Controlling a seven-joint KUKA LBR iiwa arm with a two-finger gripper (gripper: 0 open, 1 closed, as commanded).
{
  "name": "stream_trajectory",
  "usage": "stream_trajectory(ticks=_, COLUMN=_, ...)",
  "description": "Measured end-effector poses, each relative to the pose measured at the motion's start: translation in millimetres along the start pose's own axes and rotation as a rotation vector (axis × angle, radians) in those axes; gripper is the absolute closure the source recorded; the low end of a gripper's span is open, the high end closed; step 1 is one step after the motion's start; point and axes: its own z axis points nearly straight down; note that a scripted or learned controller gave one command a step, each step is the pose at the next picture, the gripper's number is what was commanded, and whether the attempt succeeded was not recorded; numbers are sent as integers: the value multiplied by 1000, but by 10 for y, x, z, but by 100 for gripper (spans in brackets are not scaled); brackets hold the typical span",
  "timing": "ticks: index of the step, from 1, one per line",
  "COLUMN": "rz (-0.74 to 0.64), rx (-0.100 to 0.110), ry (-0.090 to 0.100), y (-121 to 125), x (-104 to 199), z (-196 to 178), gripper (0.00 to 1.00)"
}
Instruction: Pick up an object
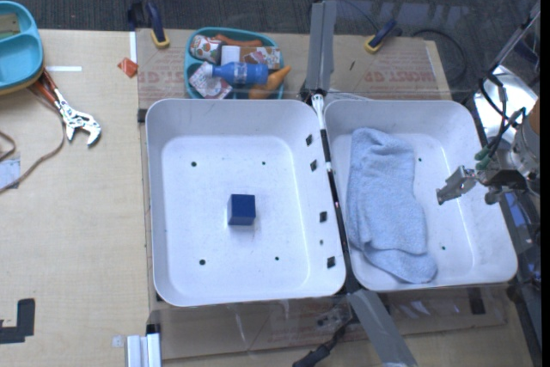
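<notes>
A small blue cube (242, 209) sits near the middle of the left white bin (172, 271). A light blue towel (387, 202) lies crumpled along the left half of the right bin (481, 258). My gripper (469, 190) hangs over the right side of the right bin, to the right of the towel and apart from it. Its fingers (452, 185) are spread open with nothing between them. The arm enters from the right edge.
Behind the left bin stands a teal container (196, 47) packed with small items. On the wooden bench to the left lie a wrench (76, 123), a cord and a teal tray (17, 47). Clamps hold the cardboard behind the bins.
</notes>
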Motion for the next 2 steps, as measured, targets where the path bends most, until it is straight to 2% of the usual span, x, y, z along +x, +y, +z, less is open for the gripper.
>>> stream_trajectory(ticks=1, rz=183, rx=-5, ry=0, y=607, x=321, z=1430, gripper=0)
stream_trajectory(ticks=2, rz=344, rx=-2, ry=-1, y=764, x=-338, z=1038, gripper=0)
